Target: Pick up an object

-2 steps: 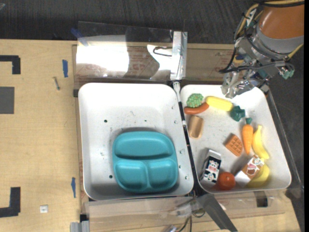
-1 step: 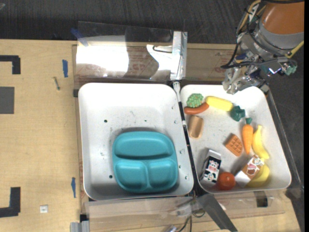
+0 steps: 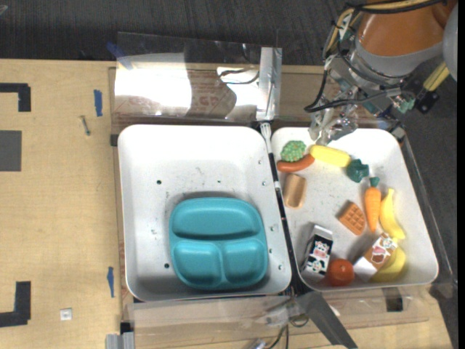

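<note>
camera view | claw (image 3: 330,131) hangs over right bin's (image 3: 418,195) far edge, beside yellow corn (image 3: 330,155); clench state cannot tell, nothing seen gripped | toys all lie in right bin | judged: pick not yet done, descent and grasp remain

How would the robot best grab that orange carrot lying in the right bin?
Probably from straight above, closing across the carrot's middle. It lies flat, long and narrow, with the banana close along one side, so the grip should sit where the gap looks widest.
</note>
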Controlling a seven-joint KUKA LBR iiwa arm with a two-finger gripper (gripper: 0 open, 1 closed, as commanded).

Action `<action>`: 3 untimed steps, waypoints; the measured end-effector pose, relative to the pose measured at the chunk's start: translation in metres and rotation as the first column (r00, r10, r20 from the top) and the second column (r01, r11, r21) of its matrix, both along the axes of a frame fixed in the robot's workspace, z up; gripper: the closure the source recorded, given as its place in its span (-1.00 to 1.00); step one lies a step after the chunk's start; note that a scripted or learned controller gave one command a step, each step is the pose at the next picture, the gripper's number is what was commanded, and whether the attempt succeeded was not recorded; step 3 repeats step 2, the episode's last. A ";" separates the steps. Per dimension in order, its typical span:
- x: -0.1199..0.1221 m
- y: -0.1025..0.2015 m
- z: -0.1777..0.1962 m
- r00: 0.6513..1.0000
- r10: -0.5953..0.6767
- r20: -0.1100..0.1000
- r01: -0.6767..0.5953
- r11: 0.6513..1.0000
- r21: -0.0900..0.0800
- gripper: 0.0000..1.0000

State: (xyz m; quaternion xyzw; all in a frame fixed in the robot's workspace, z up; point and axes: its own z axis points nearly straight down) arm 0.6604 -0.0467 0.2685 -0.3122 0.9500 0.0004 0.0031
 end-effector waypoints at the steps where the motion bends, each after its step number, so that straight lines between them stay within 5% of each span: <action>1: 0.008 0.000 0.025 0.999 0.051 0.007 -0.051 0.999 -0.001 1.00; 3: 0.010 0.001 0.037 0.999 0.048 0.019 -0.048 0.999 0.001 1.00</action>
